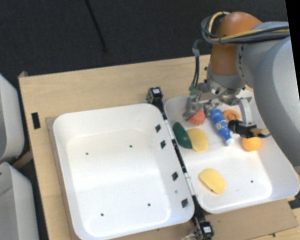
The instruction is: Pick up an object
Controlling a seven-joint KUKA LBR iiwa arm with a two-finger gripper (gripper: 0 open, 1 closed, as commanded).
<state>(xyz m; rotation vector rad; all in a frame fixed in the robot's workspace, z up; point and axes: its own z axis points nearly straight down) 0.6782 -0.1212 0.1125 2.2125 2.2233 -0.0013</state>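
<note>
Arm: grey with an orange band, it reached in from the right over the right bin.
Hand: it hung low at the far end of the right bin, just above a reddish-orange object (fingers too blurred to judge, so I cannot tell whether they were apart or together).
Objects in the right bin: blue bottle beside the hand; dark green piece against the left wall, touching a yellow piece; second yellow piece nearer the camera; orange ball to the right.
Left bin: white, side by side with the right one on the table.
</note>
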